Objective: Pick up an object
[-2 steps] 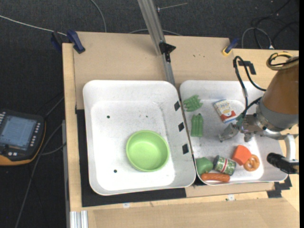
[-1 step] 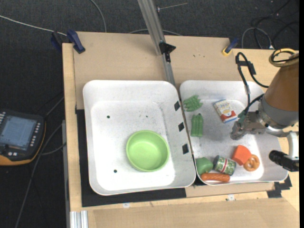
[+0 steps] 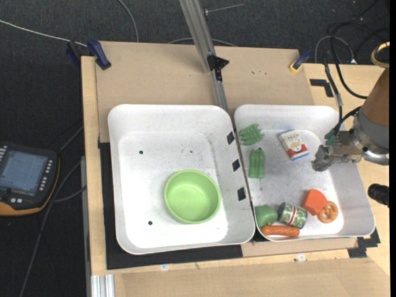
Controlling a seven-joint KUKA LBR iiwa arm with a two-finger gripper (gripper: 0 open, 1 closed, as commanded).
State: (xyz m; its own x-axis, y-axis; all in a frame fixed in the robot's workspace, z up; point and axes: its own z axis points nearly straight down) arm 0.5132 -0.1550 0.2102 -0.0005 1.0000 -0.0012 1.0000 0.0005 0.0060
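Beside the pincer (image 3: 322, 161), 1 small red-and-white carton (image 3: 293, 145), tilted.

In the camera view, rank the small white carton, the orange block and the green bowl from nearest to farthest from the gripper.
From the gripper, at the right bin's right side:
1. Small white carton, just left of it in the right bin.
2. Orange block, below it, toward the right bin's front edge.
3. Green bowl, far left, in the left bin.
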